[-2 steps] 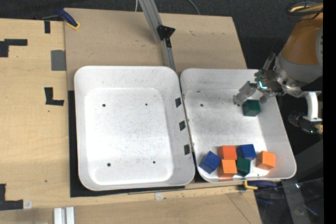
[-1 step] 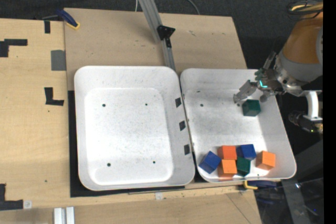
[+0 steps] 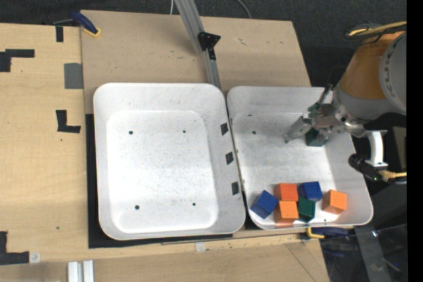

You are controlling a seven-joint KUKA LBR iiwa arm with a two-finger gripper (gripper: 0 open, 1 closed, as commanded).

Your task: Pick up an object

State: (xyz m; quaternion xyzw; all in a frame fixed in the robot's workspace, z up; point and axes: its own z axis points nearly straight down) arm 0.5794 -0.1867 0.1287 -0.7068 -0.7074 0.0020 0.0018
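My gripper (image 3: 309, 131) hangs low over the upper right part of the right bin (image 3: 264, 142). A small dark green block (image 3: 316, 138) lies right at its tip, partly covered by it; whether it is gripped is unclear. Along the bin's near edge sits a cluster of blocks: a blue one (image 3: 264, 203), an orange one (image 3: 288, 192), a second blue one (image 3: 310, 190), another orange one (image 3: 287, 209), a green one (image 3: 306, 208) and an orange one (image 3: 336, 201) at the right end.
The left bin (image 3: 158, 162) lies beside the right one, and their rims meet in the middle. A slanted metal pole (image 3: 188, 6) runs down to the bins' far edge. The arm's orange band (image 3: 367, 72) sits at the right.
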